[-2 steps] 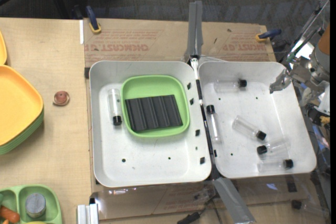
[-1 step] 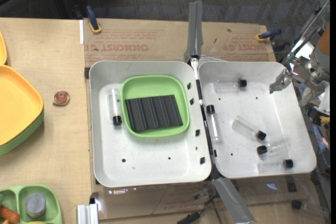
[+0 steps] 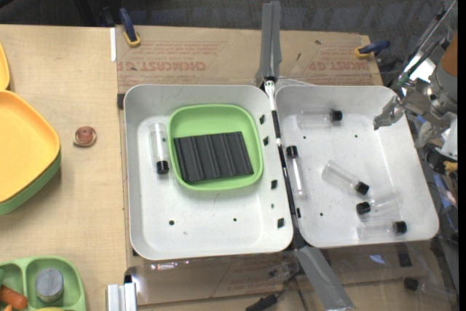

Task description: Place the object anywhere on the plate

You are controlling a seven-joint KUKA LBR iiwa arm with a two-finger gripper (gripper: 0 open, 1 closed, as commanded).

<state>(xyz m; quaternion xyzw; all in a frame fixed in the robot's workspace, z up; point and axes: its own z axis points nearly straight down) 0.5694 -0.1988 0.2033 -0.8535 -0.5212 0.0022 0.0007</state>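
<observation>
A green divided tray (image 3: 33,286) sits at the lower left corner of the surface (image 3: 87,186), with stacked yellow plates (image 3: 22,149) above it. The left bin (image 3: 145,229) holds a green plate (image 3: 215,120) carrying a dark ribbed block (image 3: 215,156); one clear tube with a black cap (image 3: 158,148) lies just beside the plate's left edge. The right bin (image 3: 349,156) holds several more capped tubes (image 3: 346,178). The tool (image 3: 389,113) hangs over the right bin's right rim; whether it is clenched or released, I cannot tell.
</observation>
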